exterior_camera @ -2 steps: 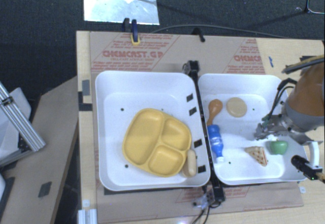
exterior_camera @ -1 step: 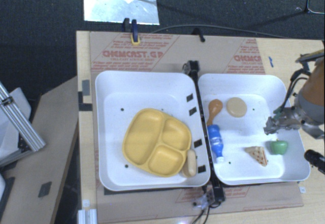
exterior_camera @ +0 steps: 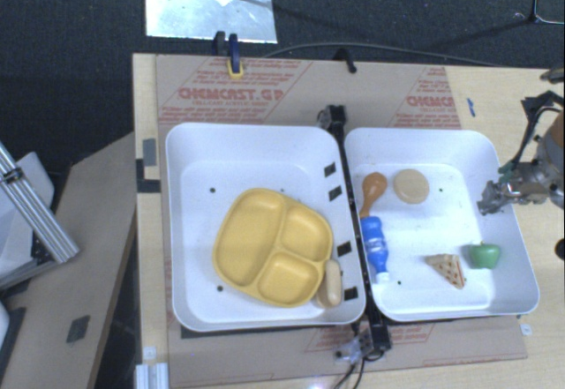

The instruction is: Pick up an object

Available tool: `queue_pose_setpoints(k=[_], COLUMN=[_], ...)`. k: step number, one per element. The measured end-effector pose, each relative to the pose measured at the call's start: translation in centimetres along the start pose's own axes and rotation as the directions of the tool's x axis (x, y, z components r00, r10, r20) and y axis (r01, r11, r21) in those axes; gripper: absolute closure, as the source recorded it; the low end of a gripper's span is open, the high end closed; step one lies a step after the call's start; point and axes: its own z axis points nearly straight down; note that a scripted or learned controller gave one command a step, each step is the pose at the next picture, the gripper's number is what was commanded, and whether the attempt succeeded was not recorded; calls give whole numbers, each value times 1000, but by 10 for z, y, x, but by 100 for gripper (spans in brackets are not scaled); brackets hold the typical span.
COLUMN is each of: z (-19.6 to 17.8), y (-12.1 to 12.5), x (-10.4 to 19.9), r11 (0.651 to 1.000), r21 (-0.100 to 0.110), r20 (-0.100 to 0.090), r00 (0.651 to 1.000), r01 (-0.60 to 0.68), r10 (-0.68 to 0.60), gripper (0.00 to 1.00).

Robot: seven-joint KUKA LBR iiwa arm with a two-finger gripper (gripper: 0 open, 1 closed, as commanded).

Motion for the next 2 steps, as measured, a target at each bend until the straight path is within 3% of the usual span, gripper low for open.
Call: queue_pose_setpoints(k=[1,2], z=[-9,-15], y=[1,9], x=[0,60], r11=[1000,1000], r21=[4,4], r20=[-2,-5], r00=[1000,1000], r01=[0,7], r10=[0,-7], gripper=[100,100])
